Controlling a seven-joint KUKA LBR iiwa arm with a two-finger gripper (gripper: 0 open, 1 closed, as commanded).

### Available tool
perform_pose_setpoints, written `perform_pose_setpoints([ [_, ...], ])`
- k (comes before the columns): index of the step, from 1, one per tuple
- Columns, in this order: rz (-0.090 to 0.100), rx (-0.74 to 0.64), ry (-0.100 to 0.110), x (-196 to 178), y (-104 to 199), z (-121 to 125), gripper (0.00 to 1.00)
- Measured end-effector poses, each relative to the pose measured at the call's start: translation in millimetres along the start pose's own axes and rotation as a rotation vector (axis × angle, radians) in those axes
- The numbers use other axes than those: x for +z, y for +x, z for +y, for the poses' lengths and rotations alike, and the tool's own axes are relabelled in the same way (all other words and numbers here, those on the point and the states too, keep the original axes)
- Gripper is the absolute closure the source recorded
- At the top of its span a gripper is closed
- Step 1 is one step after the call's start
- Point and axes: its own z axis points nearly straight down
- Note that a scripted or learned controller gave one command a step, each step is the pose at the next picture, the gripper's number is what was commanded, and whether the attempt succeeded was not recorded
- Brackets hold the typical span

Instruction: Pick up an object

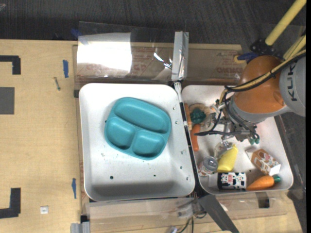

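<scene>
The right bin (287,165) holds several small objects. A yellow bottle (227,160) lies near its middle, tilted, with its top pointing up toward my gripper (232,139). The gripper hangs directly over the bottle's upper end, under the orange wrist band (260,86). Below the bottle lies a black-and-white carton (232,180), and an orange carrot (262,182) rests to its right. A brown-and-white packet (265,161) sits right of the bottle, and a small grey can (209,165) to its left.
A thin orange stick (195,137) and a green toy (197,115) lie along the right bin's left wall. The left bin (97,178) carries a teal divided plate (138,126). Cables trail around the wrist.
</scene>
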Motion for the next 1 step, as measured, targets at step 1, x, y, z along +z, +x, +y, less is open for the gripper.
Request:
perform_pose_setpoints([
  [1,-0.026,-0.055,0.010,-4.6,65.7,7.6,0.00],
])
